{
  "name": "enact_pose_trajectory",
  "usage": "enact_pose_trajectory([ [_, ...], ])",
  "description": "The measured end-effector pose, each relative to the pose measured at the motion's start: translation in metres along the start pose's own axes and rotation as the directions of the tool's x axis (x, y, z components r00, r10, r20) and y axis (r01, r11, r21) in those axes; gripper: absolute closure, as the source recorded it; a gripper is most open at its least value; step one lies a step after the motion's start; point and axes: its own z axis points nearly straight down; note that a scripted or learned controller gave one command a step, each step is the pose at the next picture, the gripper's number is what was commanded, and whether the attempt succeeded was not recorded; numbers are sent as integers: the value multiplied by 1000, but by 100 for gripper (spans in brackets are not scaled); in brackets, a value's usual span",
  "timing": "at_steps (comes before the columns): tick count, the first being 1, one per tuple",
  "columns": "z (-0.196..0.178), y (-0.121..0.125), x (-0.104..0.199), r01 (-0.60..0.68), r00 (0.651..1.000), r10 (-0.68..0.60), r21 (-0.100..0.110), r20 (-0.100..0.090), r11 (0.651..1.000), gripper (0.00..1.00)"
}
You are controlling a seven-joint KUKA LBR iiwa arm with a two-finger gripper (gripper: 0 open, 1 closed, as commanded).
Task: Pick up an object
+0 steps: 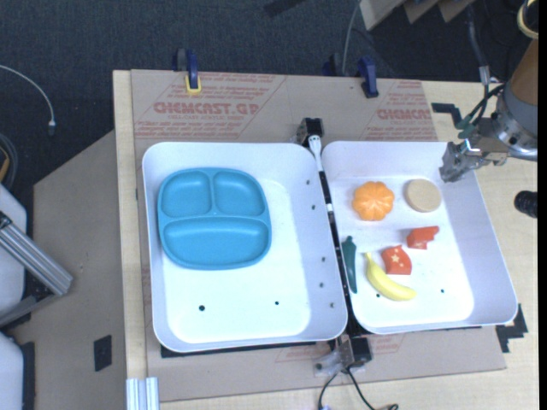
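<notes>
While my gripper (455, 162) hangs over the right bin's (487, 229) far right rim, finger state impossible to tell, I log the nearest item: round tan biscuit (422, 195), just left and nearer the camera.

Two white bins (235, 331) (487, 293) are seen side by side. One blue plate (214, 219) is counted. One orange (373, 201), one tan disc (422, 196), two red pieces (423, 237) (397, 260), one banana (387, 282) and one green pepper (349, 263) are counted. Two blue clamps (191, 71) (368, 75) are seen.
</notes>
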Motion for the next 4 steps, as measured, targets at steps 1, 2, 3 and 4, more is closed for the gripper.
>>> enact_pose_trajectory([
  [1, 3, -12, 44, 4, 1000, -4, 11, -5, 1000, 100],
  [2, 15, -25, 97, 6, 1000, -5, 12, -6, 1000, 100],
  [3, 28, -28, 152, 6, 1000, -6, 12, -6, 1000, 100],
  [4, 36, -37, 213, 7, 1000, -7, 12, -6, 1000, 100],
])
